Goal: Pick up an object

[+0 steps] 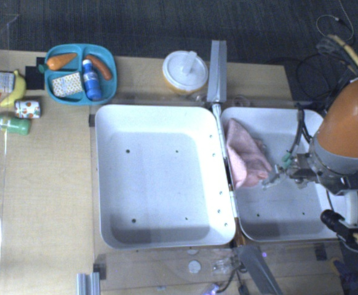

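Far left of my feed there's a blue tray [108,63] of toy food up top. The pink cloth [245,155] is bunched against the left wall of the right bin [271,229]. My gripper [276,176] sits at its right edge; can't tell if it's gripping.
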